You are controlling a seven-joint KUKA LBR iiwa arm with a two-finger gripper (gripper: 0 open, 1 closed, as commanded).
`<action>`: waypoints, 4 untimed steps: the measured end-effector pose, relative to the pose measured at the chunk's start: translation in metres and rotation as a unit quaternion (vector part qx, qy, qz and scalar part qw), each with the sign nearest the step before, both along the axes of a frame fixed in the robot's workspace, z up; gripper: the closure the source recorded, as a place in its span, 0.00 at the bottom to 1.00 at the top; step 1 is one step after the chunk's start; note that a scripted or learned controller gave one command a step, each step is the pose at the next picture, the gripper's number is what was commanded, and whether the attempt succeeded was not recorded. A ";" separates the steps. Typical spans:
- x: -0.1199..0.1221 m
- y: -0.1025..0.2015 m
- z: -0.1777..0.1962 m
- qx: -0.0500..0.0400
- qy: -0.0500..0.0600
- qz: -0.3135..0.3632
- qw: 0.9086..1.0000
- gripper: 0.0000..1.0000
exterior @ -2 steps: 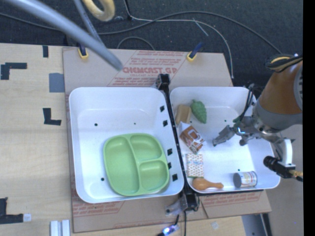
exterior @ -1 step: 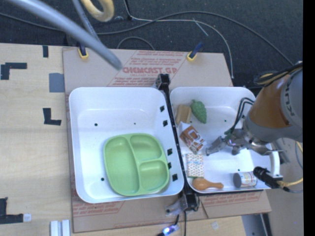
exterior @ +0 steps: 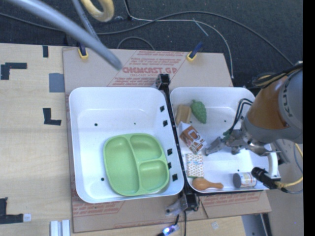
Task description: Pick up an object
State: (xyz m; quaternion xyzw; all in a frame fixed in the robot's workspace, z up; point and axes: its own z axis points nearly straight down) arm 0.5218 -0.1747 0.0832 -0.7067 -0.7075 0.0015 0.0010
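The right bin (exterior: 216, 93) holds several objects. A tan block (exterior: 183, 114) and a green leafy toy (exterior: 199, 110) lie at its back left. A brown and white snack packet (exterior: 192, 137) lies below them, then a white patterned packet (exterior: 195, 165). An orange-tan pear-shaped item (exterior: 207, 184) and a small can (exterior: 244, 180) lie along the front wall. My gripper (exterior: 212, 147) hangs low in the middle of this bin, just right of the snack packet, pointing left. Nothing is seen held in it.
The left bin (exterior: 78, 132) bears a green divided plate (exterior: 138, 163). A black divider clip line (exterior: 170, 127) runs between the bins. The grey and orange arm (exterior: 268, 112) covers the right bin's right side. Cables and a yellow loop (exterior: 96, 1) lie behind the bench.
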 end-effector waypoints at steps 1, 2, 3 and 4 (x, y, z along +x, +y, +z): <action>0.001 0.000 0.008 0.000 0.000 0.000 1.000 1.00; 0.003 0.011 0.057 0.001 -0.001 0.001 1.000 1.00; 0.014 0.016 0.106 0.000 -0.001 0.001 1.000 1.00; 0.015 0.014 0.166 0.000 -0.002 0.001 1.000 1.00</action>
